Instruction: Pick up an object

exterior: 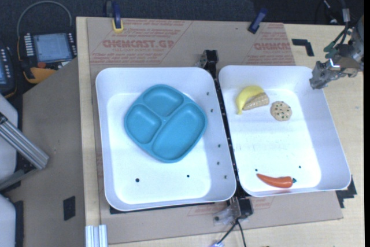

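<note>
The right bin [324, 124] holds three things. A yellow banana piece [251, 98] lies near its back left, a round tan cookie [281, 110] sits just right of it, and a red chili pepper [275, 180] lies by the front wall. The gripper [324, 73] hangs at the bin's back right corner, above the rim, well to the right of the cookie. Nothing shows between its fingers.
The left bin [115, 170] carries a blue three-compartment plate [166, 122] in its middle. Both bins rest on a cardboard sheet [173, 37] held by clamps at the back edge. A pendant with a screen [51, 47] lies off to the far left.
</note>
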Controlling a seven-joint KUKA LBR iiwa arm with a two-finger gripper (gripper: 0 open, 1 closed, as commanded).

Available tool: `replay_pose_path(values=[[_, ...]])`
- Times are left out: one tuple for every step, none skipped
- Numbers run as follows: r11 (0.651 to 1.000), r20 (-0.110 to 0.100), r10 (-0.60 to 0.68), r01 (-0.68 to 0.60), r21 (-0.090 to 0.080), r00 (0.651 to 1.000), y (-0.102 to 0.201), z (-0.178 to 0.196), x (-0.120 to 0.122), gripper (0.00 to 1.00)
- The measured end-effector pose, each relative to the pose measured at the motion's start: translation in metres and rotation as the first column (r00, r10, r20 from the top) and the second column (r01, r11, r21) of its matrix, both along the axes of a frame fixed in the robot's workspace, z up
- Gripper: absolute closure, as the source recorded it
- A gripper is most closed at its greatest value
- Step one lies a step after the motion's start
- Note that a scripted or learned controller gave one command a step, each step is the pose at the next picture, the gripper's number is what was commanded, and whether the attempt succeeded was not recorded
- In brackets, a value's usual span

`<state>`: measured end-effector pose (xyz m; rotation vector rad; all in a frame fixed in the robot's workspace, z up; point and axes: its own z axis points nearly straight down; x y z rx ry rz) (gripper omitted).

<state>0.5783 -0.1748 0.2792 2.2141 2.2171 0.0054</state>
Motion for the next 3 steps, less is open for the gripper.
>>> replay_pose_path(values=[[1.0, -0.011, 0.003, -0.003, 0.005, 1.0, 0.046, -0.017, 0.006, 1.0], [1.0, -0.009, 0.005, -0.005, 0.005, 1.0, 0.103, -0.015, 0.014, 1.0], [1.0, -0.013, 0.004, -0.004, 0.005, 1.0, 0.157, -0.036, 0.02, 1.0]])
